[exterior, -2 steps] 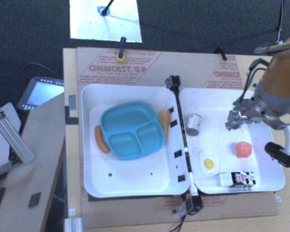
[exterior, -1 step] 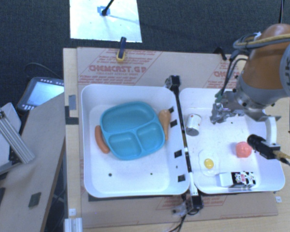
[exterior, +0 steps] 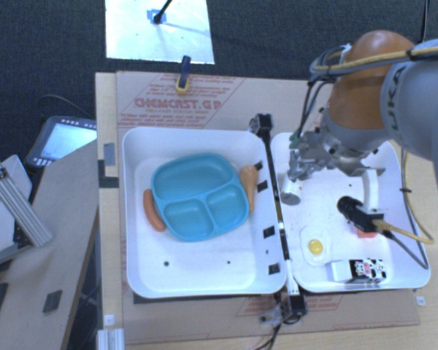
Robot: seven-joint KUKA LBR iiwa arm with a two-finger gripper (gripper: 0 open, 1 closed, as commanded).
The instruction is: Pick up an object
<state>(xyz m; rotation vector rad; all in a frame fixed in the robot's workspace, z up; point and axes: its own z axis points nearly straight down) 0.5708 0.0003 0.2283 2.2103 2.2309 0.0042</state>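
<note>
Hovering: gripper [exterior: 298, 168], upper left of right bin [exterior: 405, 217].
Fingers: cannot tell if open.
Risk: descending here probably misses the fried egg [exterior: 315, 248], lower down.

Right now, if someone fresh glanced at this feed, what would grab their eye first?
Probably the blue divided plate in the middle of the left bin, with a hot dog against its left edge. Next, the grey and orange arm reaching over the right bin, its gripper low near that bin's left wall, above a fried egg toy.
</note>
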